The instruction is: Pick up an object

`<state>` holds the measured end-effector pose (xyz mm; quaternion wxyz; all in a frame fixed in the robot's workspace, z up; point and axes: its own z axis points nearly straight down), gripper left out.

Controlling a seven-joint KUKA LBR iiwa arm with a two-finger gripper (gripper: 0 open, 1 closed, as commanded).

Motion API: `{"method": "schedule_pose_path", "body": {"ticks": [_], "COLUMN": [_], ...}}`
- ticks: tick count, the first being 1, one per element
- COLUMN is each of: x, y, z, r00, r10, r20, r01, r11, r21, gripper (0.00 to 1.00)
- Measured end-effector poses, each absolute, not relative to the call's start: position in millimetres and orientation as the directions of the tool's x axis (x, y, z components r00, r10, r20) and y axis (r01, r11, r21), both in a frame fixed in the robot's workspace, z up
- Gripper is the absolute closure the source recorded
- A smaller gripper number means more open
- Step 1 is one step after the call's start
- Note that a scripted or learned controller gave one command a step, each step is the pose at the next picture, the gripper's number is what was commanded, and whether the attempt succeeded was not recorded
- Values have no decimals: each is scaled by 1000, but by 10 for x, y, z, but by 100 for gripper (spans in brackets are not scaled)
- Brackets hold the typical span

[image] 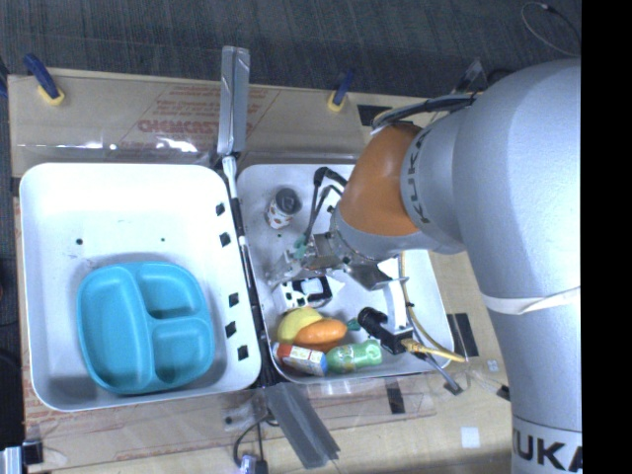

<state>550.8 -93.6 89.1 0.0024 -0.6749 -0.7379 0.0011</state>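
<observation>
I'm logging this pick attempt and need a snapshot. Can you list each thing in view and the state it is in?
Gripper: low in the right bin, above the toy pile; grip unclear.
Blue tray: lying flat in the left bin, compartments up.
Yellow toy: resting in the right bin, touching the orange one.
Orange toy: lying on the pile.
Green toy: lying on its side at the near wall.
Right bin: holds the toys.

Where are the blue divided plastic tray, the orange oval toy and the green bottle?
Blue divided plastic tray [148,326], camera view, centre ridge.
Orange oval toy [322,332], camera view, top surface.
Green bottle [354,356], camera view, body.
</observation>
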Motion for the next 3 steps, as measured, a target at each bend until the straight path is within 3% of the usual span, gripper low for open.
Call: {"method": "schedule_pose_path", "body": {"ticks": [1, 2, 3], "x": [5008, 5814, 5814], "y": [-1229, -1381, -1379], "z": [888, 889, 888], "r00": [-193, 99, 98], "r10": [981, 995, 995], "r20": [3, 0, 0], "r01": [981, 995, 995], "r11": [193, -99, -98], "r21": [-5, -5, -5], "gripper": [0, 0, 0]}}
